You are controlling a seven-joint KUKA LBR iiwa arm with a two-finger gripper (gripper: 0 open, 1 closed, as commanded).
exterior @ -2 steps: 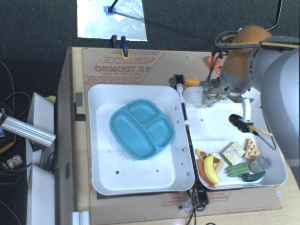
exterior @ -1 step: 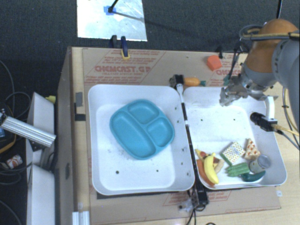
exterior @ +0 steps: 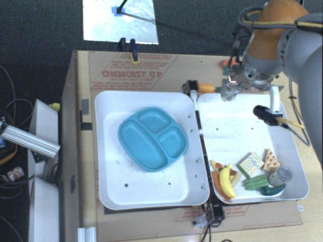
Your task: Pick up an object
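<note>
Small toy items lie clustered in the near corner of the right bin (exterior: 227,130): a yellow banana (exterior: 226,181), an orange piece (exterior: 218,178), a patterned cracker-like square (exterior: 251,164), a waffle-like piece (exterior: 271,160), a green item (exterior: 258,181) and a grey round piece (exterior: 281,174). My gripper (exterior: 229,91) hangs at the bin's far edge, well away from that cluster and above its back rim. Nothing is visibly held in it.
A blue divided plate (exterior: 152,137) lies in the left bin (exterior: 116,185). A dark part with a white strip (exterior: 267,112) juts over the right bin's far right side. An orange-tipped clamp (exterior: 204,88) sits at the back between the bins.
</note>
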